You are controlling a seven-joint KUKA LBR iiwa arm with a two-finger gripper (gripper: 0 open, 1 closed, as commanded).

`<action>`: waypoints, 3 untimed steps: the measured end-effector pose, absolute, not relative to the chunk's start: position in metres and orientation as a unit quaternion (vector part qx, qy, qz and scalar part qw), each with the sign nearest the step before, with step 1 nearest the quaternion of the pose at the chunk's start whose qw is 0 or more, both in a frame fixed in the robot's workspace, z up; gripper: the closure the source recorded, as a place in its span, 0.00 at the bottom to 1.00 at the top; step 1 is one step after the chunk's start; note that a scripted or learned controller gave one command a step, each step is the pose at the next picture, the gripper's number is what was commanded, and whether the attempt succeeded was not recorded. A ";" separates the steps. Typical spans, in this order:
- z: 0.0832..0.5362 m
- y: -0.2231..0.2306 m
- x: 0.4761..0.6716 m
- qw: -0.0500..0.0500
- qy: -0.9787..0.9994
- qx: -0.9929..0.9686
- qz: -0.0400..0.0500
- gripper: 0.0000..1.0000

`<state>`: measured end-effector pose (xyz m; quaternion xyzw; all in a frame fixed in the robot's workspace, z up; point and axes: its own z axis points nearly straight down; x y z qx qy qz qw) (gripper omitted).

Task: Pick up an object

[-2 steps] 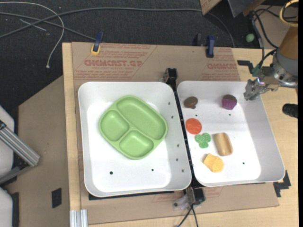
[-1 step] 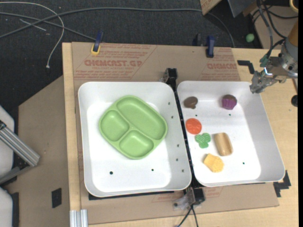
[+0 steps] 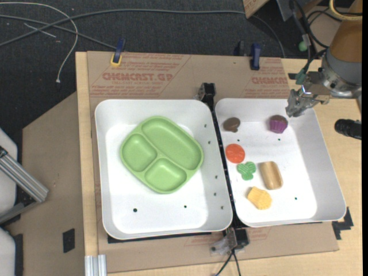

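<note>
Dark carpet with thin white cables (image 3: 54, 25) lies behind the bench, and a brown cardboard sheet (image 3: 149, 73) with red printing covers the bench top, held at its far edge by two blue clamps (image 3: 119, 50); on it stand two shallow white bins side by side; the left bin (image 3: 115, 211) holds a light green divided plate (image 3: 162, 154) with three compartments, lying a little turned; the right bin (image 3: 305, 194) holds six small toy foods, all apart from each other or nearly so; a brown piece (image 3: 231, 124) lies near the far left corner, a purple piece (image 3: 278, 124) lies toward the far right, an orange-red round piece (image 3: 234, 153) lies below the brown one, a small green piece (image 3: 246, 170) is just beside it, a tan bread-like piece (image 3: 271, 174) lies to the right of the green one, and a yellow piece (image 3: 259, 198) lies nearest to the front; the gripper (image 3: 296, 105) hangs over the far right part of the right bin, just beside the purple piece and above it in the view; nothing is seen between its fingers, and I cannot tell if they are spread or pressed together.
</note>
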<state>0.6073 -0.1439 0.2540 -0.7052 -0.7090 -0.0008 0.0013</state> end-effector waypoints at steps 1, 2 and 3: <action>0.259 -0.099 0.589 0.002 -0.709 -0.705 -0.001 1.00; 0.262 -0.045 0.569 0.002 -0.709 -0.705 -0.001 1.00; 0.248 -0.007 0.550 0.003 -0.709 -0.706 0.000 1.00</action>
